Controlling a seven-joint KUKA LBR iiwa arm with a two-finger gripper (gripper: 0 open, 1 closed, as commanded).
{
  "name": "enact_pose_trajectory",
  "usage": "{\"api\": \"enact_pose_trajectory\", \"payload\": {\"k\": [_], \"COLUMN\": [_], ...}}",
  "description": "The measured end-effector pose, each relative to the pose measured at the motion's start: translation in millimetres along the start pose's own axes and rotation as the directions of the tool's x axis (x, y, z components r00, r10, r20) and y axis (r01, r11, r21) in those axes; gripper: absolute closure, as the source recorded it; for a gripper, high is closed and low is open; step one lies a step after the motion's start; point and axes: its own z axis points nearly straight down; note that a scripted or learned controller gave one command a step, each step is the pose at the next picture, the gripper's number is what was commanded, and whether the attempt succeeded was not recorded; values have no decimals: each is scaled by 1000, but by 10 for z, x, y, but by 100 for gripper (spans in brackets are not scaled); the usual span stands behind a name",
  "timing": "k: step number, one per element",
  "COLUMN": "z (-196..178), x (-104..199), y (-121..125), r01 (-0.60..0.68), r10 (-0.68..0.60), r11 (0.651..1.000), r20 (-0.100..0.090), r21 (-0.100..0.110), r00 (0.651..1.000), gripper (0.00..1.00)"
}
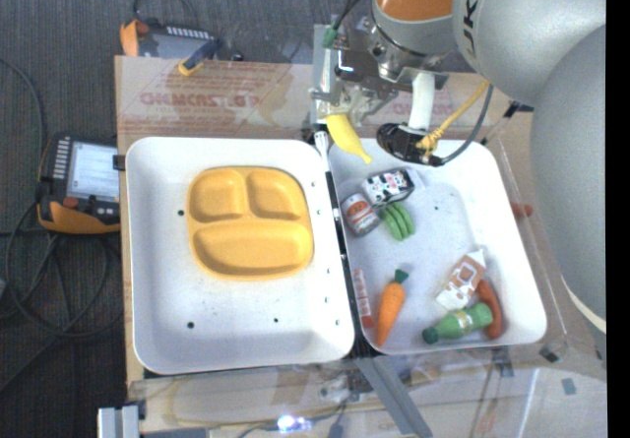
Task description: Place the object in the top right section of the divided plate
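The yellow divided plate lies in the left bin, its top right section bare. My gripper hangs over the back end of the rim where the two bins meet. It is shut on a yellow banana, which slants down to the right from between the fingers. The banana is lifted, above and to the right of the plate.
The right bin holds a cow-patterned item, a small can, a green pod, a carrot, a green bottle, a carton and a red sausage. A handheld pendant sits left of the bins.
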Motion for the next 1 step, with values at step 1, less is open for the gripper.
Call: {"api": "enact_pose_trajectory", "payload": {"k": [1], "z": [187], "x": [185], "y": [-355], "r01": [-162], "r10": [162], "r11": [987], "r20": [1], "r21": [3], "r00": [987], "gripper": [100]}}
